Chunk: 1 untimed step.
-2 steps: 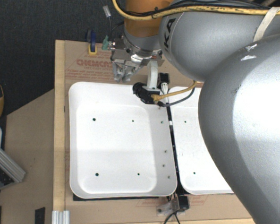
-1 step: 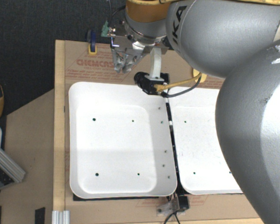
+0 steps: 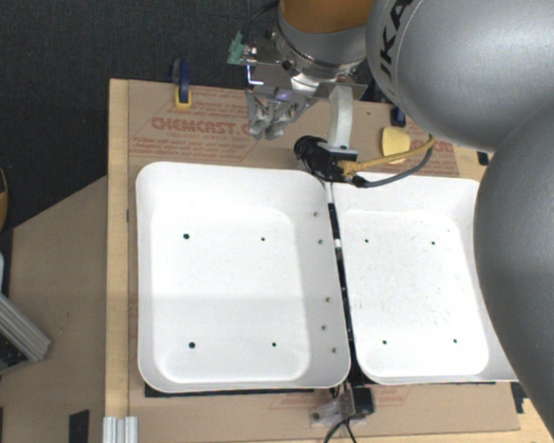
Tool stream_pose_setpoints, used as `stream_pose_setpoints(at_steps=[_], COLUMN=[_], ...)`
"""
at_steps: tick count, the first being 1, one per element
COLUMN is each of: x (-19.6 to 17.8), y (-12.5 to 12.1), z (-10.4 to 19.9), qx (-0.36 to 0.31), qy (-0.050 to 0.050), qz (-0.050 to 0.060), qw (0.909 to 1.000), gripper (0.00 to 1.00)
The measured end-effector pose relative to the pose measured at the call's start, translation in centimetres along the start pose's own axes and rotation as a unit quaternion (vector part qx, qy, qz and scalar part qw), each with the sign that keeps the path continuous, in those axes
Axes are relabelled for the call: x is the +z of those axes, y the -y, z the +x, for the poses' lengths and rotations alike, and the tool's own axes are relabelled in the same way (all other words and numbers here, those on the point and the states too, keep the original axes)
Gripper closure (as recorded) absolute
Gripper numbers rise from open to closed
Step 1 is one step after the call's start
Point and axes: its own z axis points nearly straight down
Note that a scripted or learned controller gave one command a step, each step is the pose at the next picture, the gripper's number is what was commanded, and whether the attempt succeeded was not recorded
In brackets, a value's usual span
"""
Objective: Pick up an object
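No loose object can be seen in either bin. The gripper [image 3: 269,122] hangs at twelve o'clock of the left bin [image 3: 153,255], over the cardboard sheet [image 3: 132,141] printed "CHEMCAST" in red; whether its claw is apart or together I cannot tell. The right bin [image 3: 418,365] lies at three o'clock, touching the left one.

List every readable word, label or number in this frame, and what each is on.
"CHEMCAST": red print on the brown board behind the left bin; a smaller red line beneath it is too blurred to read.
"KA": black letters on the grey arm, cut off at the top edge.
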Motion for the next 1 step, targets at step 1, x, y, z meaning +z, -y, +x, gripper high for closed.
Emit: stream_pose_setpoints(at_steps=[1], x=[7.83], y=[-2.31], z=[4.13], qx=[-0.002], qy=[0.000], qz=[0.002], qw=[1.0000], gripper=[1.00])
